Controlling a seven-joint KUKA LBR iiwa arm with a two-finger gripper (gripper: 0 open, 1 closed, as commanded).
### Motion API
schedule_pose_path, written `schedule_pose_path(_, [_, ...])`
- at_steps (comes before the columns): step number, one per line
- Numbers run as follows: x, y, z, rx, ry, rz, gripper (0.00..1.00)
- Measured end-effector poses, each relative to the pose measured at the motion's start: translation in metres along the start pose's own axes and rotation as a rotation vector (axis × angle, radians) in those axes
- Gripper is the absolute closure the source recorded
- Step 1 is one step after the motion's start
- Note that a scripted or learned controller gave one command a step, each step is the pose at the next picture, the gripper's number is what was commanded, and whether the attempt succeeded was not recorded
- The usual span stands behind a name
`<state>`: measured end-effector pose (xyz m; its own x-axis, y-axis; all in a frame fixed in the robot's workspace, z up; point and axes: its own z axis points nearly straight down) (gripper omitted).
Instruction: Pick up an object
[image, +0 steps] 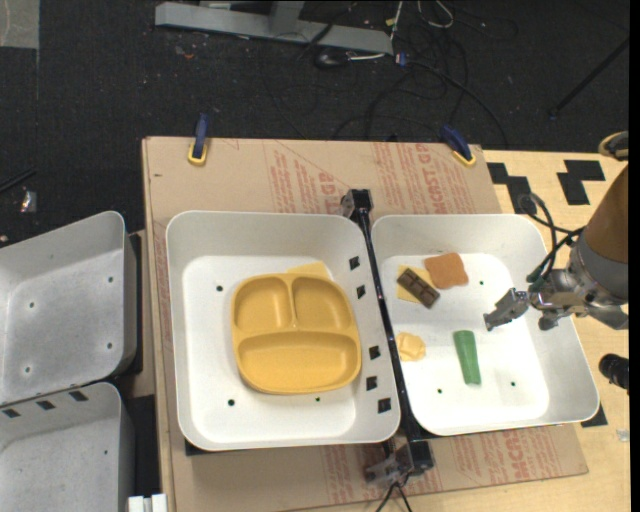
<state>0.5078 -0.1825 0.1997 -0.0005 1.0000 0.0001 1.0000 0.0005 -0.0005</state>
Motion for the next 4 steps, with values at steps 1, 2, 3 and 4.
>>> schedule_pose_path(1, [0.005, -0.010, 0.052, 0.005, 0.002, 0.003, 0.00])
schedule_pose_path(2, [0.006, -0.011, 0.105, 0.005, 0.002, 0.002, 0.00])
schedule_pose_path(3, [0.005, -0.009, 0.092, -0.002, -0.001, 0.003, 1.00])
schedule_pose_path(4, [-0.005, -0.006, 0.035, -0.006, -0.003, 0.000, 1.00])
